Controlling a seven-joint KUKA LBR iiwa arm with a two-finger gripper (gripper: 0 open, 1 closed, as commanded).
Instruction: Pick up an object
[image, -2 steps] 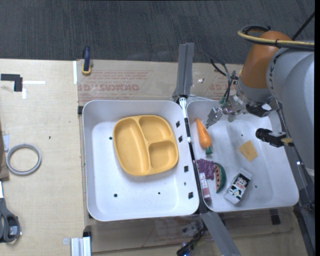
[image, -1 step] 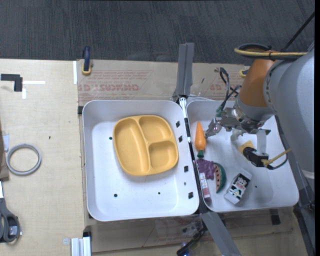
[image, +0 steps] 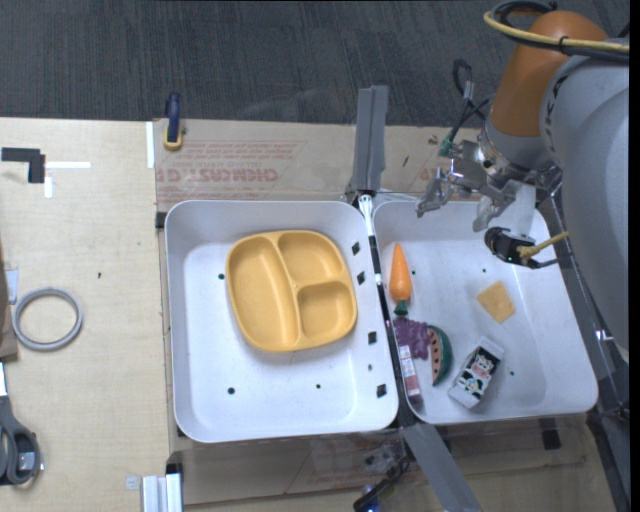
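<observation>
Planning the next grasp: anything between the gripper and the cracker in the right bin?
Nothing visible. The gripper hangs over the right bin's back edge; bare bin floor runs from it to the cracker. The carrot lies off to the left.

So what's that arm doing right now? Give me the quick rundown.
Tool open, hovering over right bin's far edge, holding nothing. Carrot, cracker, watermelon slice, milk carton all lying untouched. Nothing blocking them.

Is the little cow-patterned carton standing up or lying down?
Lying down. The small black-and-white cow-patterned carton rests flat on its side on the right white bin's floor, its long face up.
</observation>
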